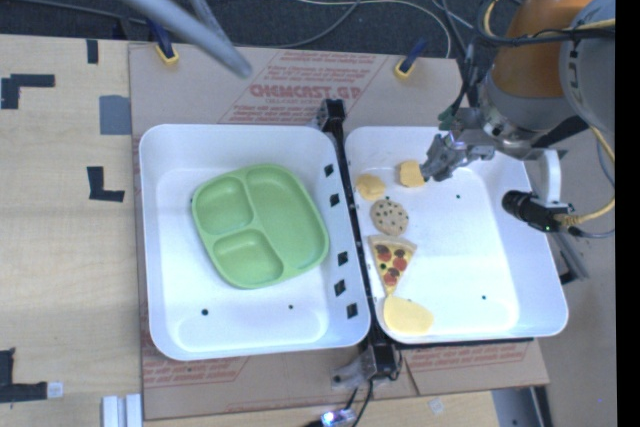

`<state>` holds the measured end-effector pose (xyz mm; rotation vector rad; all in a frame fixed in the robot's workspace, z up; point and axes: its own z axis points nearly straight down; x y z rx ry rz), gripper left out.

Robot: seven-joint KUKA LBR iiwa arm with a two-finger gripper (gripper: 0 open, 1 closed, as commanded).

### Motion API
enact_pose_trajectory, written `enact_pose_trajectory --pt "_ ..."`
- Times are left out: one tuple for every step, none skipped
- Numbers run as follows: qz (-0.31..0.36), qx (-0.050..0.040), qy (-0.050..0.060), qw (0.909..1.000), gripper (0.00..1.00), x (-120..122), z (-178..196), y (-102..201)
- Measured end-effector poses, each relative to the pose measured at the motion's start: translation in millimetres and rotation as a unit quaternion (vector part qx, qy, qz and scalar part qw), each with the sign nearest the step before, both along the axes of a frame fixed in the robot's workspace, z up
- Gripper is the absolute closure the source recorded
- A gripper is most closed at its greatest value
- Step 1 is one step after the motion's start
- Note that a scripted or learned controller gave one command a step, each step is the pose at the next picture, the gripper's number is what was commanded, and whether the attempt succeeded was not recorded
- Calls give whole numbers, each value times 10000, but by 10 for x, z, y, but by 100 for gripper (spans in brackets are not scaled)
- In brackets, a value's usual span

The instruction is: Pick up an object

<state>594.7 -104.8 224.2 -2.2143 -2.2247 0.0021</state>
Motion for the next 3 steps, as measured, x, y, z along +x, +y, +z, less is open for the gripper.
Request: enact_pose_trajectory --pt "3 3 -5 10000 100 -189 74 486" --pt "7 0 5 10000 100 -371 -17 1065" --pt "4 -3 -1 10000 100 -414 -94 1577"
